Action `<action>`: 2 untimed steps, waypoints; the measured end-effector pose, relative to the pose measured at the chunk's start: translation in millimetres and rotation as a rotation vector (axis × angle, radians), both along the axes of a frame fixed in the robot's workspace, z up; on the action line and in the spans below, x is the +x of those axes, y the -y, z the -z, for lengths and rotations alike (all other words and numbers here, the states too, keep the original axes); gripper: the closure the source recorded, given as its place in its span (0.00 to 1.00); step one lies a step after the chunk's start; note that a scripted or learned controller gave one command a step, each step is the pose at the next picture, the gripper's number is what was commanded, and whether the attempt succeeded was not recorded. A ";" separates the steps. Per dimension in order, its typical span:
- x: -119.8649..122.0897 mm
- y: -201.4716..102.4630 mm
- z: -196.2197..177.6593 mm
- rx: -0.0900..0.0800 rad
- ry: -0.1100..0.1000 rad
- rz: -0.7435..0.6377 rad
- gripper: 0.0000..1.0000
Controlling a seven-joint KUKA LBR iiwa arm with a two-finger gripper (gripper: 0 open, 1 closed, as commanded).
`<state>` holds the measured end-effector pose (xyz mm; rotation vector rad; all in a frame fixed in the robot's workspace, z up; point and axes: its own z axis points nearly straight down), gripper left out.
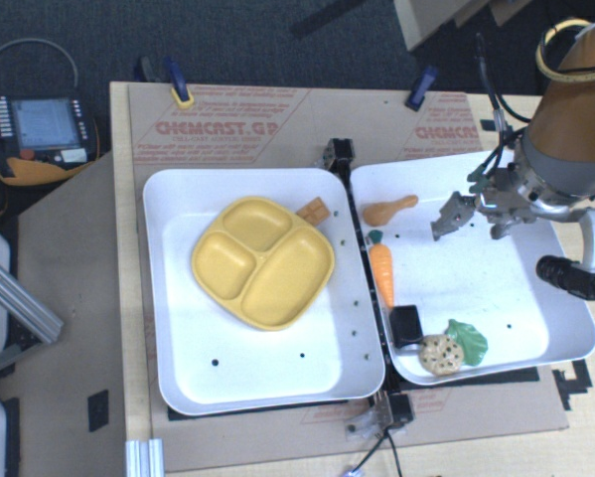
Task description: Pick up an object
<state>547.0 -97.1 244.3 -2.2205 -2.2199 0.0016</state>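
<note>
- Arm (565, 117) reaches in from the right, its orange band above the grey wrist, bent down over the far part of the right bin (535, 351).
- Gripper (476, 222) hangs above the bin floor with its two fingers spread apart; nothing is between them.
- Drumstick toy (389, 210) lies to its left, near the far-left corner of this bin.
- Carrot (380, 274) lies along the left wall, nearer.
- Black block (406, 326), cookie (439, 354) and green leafy piece (468, 341) sit close together at the near edge.
- Left bin (178, 306) holds a yellow divided plate (264, 263); a small brown piece (313, 211) touches its far-right edge.
</note>
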 end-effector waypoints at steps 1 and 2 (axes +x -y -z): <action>-1.6 -0.8 64.1 0.001 -0.007 0.001 0.00; 1.3 -2.7 127.0 0.001 -0.004 0.001 0.00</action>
